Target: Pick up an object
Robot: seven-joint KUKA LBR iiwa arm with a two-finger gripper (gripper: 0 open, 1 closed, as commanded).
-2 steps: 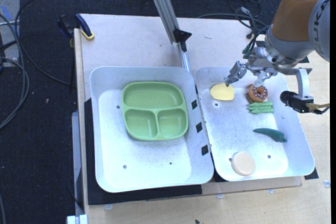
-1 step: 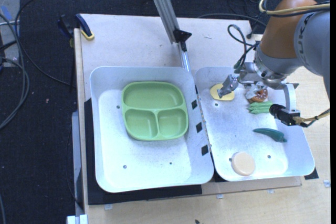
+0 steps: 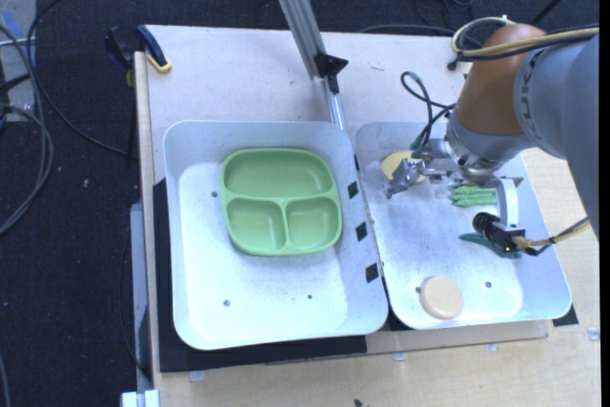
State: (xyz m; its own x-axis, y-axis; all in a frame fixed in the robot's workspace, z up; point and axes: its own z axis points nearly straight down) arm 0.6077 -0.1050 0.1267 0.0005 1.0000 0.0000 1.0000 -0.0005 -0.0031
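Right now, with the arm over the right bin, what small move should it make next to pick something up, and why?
Probably lower the gripper a little toward the yellow object beside it. The gripper sits at the far left part of the right bin, right next to that piece, with nothing visibly between its fingers. The green toy and the round tan piece lie farther off.

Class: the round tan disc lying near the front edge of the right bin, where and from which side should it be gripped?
Probably across its rim, coming straight down. The tan disc lies flat in the right bin, apart from the other items, leaving room on both sides.
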